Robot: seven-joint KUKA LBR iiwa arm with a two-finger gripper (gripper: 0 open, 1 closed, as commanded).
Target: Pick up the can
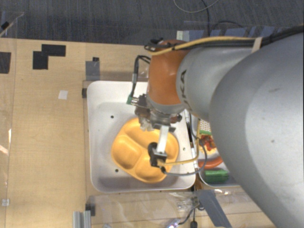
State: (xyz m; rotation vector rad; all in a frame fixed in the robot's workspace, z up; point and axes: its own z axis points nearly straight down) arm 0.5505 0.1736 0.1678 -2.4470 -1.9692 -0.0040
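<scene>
A large yellow lobed object (pixel 133 152) lies in the left white bin (pixel 102 122), towards its front right. The gripper (pixel 153 120) hangs straight down over the far edge of that yellow object, under the orange wrist band (pixel 164 82). From this angle the wrist hides its lower end and whatever is directly below it. The grey arm covers most of the right bin (pixel 209 183).
In the visible strip of the right bin lie a green item (pixel 216 175), an orange-red item (pixel 213 161) and a small multicoloured item (pixel 207 139). The left bin's left half is bare white floor. Wooden bench top with black marks stretches to the left.
</scene>
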